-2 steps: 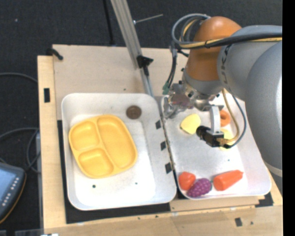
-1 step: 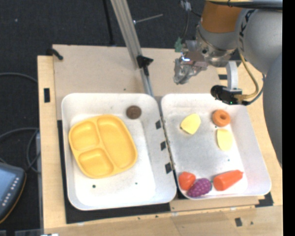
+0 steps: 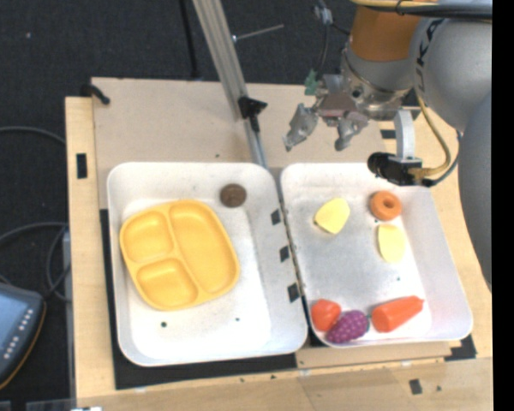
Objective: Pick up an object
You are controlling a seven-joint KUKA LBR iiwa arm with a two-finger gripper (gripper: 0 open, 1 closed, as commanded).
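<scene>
My gripper (image 3: 324, 135) hung spread and empty above the right bin's (image 3: 445, 255) far rim — bare floor centre (food ringed it); left bin (image 3: 257, 315) held a yellow tray (image 3: 180, 253).

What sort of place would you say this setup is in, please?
Probably a robotics lab test bench rather than a kitchen: a grey arm with an orange band hangs over two shallow white bins of plastic toy food, with a bare aluminium mounting rail and loose cables around.

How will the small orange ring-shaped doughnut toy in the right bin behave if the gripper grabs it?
The orange ring-shaped doughnut toy lies flat, so it probably won't roll. Its rounded, smooth-looking rim may slip between fingers. It looks small, likely light.
</scene>
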